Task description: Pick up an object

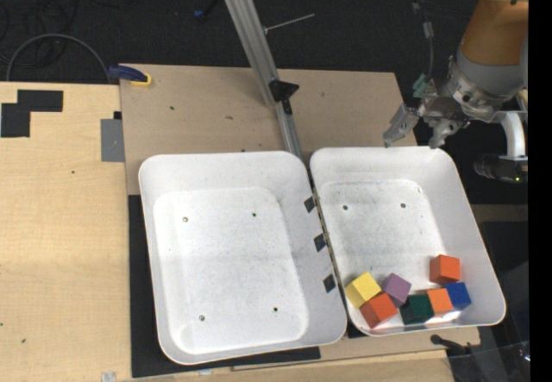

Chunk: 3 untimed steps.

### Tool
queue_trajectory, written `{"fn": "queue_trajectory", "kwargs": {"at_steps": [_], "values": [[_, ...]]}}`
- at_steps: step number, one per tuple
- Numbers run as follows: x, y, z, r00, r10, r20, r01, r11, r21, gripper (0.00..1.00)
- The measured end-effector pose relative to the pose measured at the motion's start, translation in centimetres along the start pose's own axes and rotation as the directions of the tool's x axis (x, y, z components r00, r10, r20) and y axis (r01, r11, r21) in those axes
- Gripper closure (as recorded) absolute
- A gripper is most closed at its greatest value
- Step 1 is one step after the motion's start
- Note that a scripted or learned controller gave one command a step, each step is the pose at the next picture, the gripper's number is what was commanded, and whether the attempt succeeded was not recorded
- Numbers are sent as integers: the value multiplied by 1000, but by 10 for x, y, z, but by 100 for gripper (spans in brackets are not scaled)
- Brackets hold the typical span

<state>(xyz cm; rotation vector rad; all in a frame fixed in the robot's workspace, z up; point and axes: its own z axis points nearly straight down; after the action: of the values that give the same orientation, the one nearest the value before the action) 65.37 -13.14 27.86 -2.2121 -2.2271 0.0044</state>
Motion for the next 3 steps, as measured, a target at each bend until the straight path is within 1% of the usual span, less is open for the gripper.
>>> {"fn": "queue_trajectory", "kwargs": {"at_steps": [1, 2, 3], "values": [[-1, -28, 66, 1000, 8, -2, -8, 1000, 7, 0], [-2, -26, 62, 1000, 9, 0, -9, 1000, -1, 0], [-4, -26, 52, 1000, 14, -1, -14, 1000, -1, 100]]}}
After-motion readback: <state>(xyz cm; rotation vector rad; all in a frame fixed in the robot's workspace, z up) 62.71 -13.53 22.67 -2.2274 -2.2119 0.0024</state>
